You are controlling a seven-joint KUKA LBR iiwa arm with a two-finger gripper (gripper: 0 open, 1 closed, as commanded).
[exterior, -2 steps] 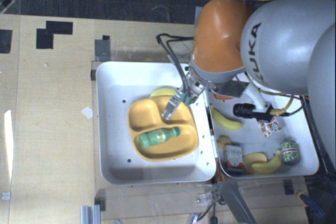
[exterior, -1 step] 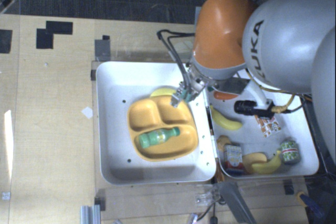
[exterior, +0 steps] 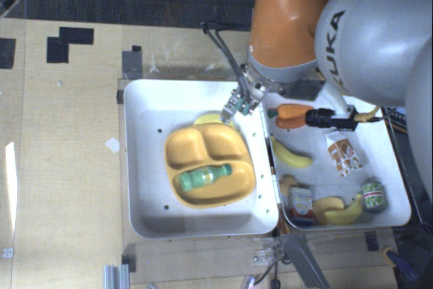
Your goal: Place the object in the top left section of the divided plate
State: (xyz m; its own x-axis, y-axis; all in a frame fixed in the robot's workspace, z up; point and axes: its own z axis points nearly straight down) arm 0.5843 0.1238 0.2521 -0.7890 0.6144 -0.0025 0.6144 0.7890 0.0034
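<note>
A yellow divided plate lies in the middle of the left bin, with two small sections at its far side and one long section at its near side. A green bottle lies on its side in the long near section. Both far sections look bare. My gripper hangs just beyond the plate's far right corner, close to the wall between the bins. A pale yellow-green thing peeks out behind the plate's far edge, just left of the gripper; most of it is hidden.
The right bin holds a carrot, a banana, a printed packet, a small can, a second banana and a small box. The arm's large body overhangs the right bin's far side.
</note>
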